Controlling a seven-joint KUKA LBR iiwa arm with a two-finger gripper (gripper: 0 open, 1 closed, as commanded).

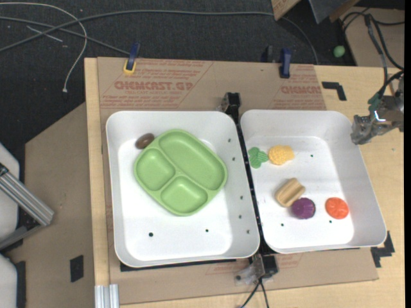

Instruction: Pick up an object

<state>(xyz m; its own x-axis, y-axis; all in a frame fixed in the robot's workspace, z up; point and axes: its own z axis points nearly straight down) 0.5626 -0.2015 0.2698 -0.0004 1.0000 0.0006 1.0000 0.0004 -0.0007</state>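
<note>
Status: nothing picked yet. My hand (367, 128) sits at the far right edge of the right shallow white bin (359, 172), above its rim near the upper right corner, well apart from every item. Can't tell if it's open or closed; too small and cluttered at that edge. Nothing visible in it.

Candidates, all lying on the right bin's floor:
- small yellow lumpy toy (280, 154), upper left area, just beside a small green leafy piece (257, 157) near the bin's left wall
- tan bread-shaped block (289, 192), mid bin, tilted
- round purple toy (303, 208), touching or nearly touching the tan block's lower end
- round orange toy (336, 208), near the purple one but apart, closest to my side

Left shallow white bin (128, 236) holds a light green three-compartment plastic tray (180, 171) and a small brown oval item (144, 140) just off its upper left corner.

My read: task is at the start. Left to do: choose target, move over it, descend, close, lift. Orange toy looks the easiest: isolated, shortest reach. Purple and tan pair risks a double contact.
</note>
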